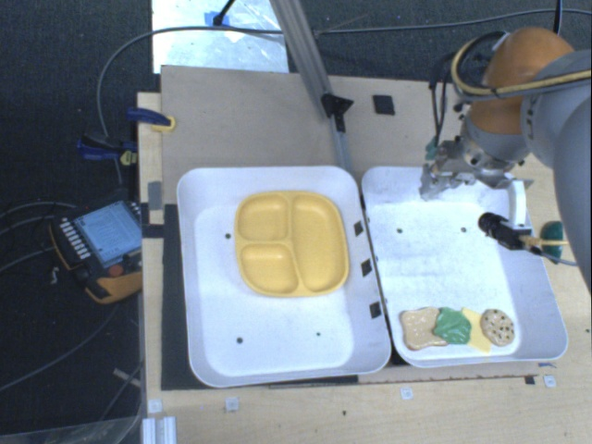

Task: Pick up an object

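The arm [541,91] holds the gripper [442,181] over the far corner of the right bin [444,266]; how wide it stands cannot be told at this angle, and nothing is seen in its grasp, so the step in hand is judged to be the approach, with no pick begun. The left bin [208,276], off to the gripper's side, carries a yellow tray [291,243]. The pickable items, toast [422,327], a green piece [453,324] and a cookie [498,326], lie touching in a row well apart from the gripper at the bin's near edge, so the next move calls for travel across the bin, then descent onto one item.
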`<state>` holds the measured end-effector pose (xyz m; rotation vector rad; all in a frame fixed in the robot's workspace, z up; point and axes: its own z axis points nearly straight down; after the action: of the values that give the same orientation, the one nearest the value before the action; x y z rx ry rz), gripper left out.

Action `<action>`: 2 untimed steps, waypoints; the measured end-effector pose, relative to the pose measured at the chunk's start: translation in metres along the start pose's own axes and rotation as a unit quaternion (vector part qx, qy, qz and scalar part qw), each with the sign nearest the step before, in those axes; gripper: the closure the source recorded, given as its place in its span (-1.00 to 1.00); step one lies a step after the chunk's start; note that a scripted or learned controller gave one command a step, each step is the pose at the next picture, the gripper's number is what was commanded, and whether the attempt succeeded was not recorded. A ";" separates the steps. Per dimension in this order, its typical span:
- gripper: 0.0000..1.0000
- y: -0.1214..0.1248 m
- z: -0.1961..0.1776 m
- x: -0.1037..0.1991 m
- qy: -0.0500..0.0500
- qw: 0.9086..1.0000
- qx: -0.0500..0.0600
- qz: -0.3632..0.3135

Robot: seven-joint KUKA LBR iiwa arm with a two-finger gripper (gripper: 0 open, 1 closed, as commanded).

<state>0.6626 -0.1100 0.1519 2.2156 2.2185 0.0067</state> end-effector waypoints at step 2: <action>1.00 -0.001 -0.118 -0.004 0.000 1.000 -0.001 -0.002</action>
<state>0.6605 -0.1142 0.2704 2.2109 2.2221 0.0080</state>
